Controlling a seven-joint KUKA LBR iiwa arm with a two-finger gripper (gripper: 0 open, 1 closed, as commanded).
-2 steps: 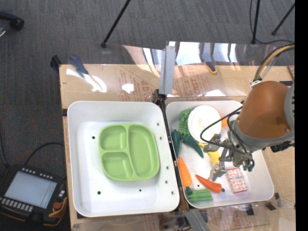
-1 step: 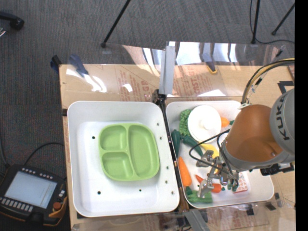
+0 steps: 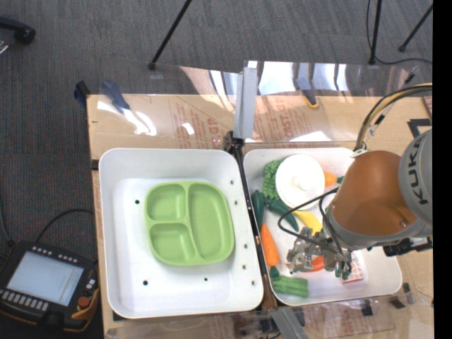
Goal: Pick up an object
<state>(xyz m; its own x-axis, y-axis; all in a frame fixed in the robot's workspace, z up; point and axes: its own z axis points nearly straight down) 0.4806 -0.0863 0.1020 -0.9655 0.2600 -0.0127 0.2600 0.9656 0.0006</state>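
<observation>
Nearest the camera, at about five o'clock in the view, the gripper (image 3: 319,257) is down inside the right bin (image 3: 385,284), low over the toys at the bin's near end. Its metal fingers sit in a tangle of parts right above the clutter, and I cannot tell how wide they stand or whether anything is between them. Just at seven o'clock from it lies a green ridged piece (image 3: 290,285) flat on the bin floor. At nine o'clock from the gripper, a carrot (image 3: 269,244) lies lengthwise along the bin's left wall. A small red-and-white item (image 3: 355,272) sits at three o'clock from the gripper, close beside it.

Over in the left bin (image 3: 113,260), a green divided plate (image 3: 189,222) rests flat near the middle, three compartments facing up.

Farther back in the right bin, a yellow piece (image 3: 308,219) peeks out at twelve o'clock from the gripper, with a dark green vegetable (image 3: 258,205) toward eleven. Beyond those, a round white lid-like dish (image 3: 300,181) sits at the far end, a leafy green toy (image 3: 272,176) touching its left edge. The arm's orange band (image 3: 371,189) looms over the bin's right half.
</observation>
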